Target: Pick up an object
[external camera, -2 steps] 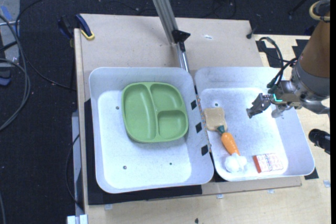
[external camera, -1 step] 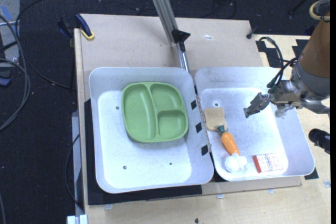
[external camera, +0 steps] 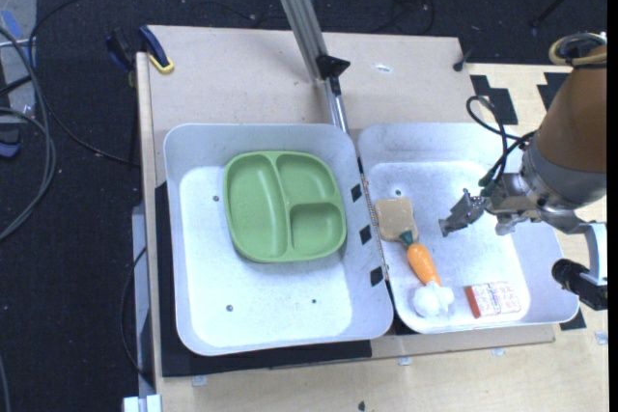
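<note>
**Tool hangs over the right bin, apart from the things lying in it**

The arm reaches in from the right side of the camera view, grey at the wrist with an orange band above it. Its tool sits over the middle of the right bin, pointing toward the left. The view is too small and dark at the tip to tell whether the tool stands wide or narrow, and nothing can be seen held in it.

The right bin holds four things, all lying along its left and near sides. A tan sponge-like block rests close to the bin's left wall, to the left of the tool and apart from it. Just below that block, a toy carrot lies at a slant, its green top touching or nearly touching the block's lower corner. The carrot lies below and to the left of the tool, near it but not touching. A small white object sits at the carrot's lower end, just beside it. A small red and white packet lies flat near the bin's front edge, below the tool and well apart from it.

The left bin carries a green divided plate with three compartments, set in its upper half. Both bins rest side by side on the pale wooden table.
</note>
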Controlling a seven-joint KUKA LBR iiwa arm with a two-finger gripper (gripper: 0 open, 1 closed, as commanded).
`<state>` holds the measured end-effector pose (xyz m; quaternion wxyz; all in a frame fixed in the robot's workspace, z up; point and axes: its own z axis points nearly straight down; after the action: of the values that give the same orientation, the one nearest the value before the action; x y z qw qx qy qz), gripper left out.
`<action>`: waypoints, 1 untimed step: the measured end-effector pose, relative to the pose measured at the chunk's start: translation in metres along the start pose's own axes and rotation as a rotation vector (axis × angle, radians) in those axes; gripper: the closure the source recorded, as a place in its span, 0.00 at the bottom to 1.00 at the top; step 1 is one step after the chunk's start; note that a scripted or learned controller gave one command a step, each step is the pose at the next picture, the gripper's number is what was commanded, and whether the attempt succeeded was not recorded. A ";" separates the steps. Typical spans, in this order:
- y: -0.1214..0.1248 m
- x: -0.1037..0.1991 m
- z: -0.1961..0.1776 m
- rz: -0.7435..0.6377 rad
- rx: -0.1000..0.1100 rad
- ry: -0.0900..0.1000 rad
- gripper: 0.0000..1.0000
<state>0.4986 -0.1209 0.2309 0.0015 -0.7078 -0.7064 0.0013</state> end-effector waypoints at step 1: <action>-0.001 0.008 0.046 -0.001 0.000 0.001 0.00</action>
<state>0.4978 -0.1127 0.1845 0.0020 -0.7073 -0.7069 0.0012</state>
